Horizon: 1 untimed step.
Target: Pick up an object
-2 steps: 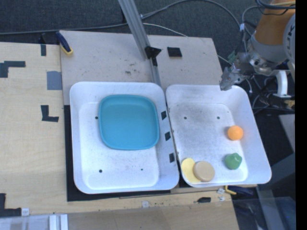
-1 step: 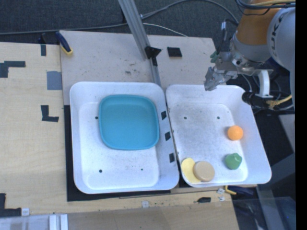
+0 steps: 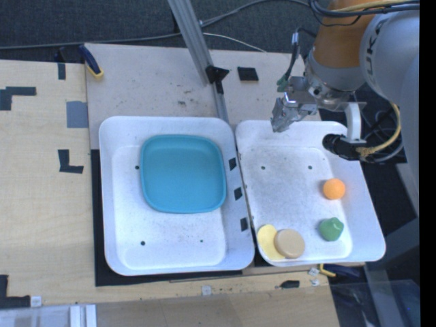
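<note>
My gripper point(image 3: 281, 124) hangs over the far left corner of the right bin point(image 3: 286, 176), high above its floor, with nothing seen between its fingers. An orange ball point(image 3: 334, 189) lies near the bin's right wall. A green object point(image 3: 331, 229) sits just in front of the ball. At the bin's near edge a tan round disc point(image 3: 290, 243) rests partly on a yellow round piece point(image 3: 267, 240). All of these lie well away from the gripper.
The left bin point(image 3: 122, 203) holds a blue square plate point(image 3: 182, 173). A grey metal post point(image 3: 199, 46) slants up from the gap between the bins at the back. Dark clips point(image 3: 236, 193) line the divide between the two bins.
</note>
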Each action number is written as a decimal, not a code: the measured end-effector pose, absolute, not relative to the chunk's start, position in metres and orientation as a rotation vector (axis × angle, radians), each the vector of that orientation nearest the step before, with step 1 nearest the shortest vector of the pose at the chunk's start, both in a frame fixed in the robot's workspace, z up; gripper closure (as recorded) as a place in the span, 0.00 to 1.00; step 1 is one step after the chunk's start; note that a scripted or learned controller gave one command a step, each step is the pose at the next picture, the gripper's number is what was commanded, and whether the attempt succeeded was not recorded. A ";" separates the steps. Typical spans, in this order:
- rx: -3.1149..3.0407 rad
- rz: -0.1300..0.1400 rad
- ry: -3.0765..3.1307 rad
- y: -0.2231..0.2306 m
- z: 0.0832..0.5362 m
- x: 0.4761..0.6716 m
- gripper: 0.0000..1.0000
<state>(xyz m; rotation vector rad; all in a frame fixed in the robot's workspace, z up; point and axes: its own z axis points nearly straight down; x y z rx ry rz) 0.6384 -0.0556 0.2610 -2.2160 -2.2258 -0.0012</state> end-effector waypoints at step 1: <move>-2.217 0.000 -2.224 -0.014 0.250 0.631 1.00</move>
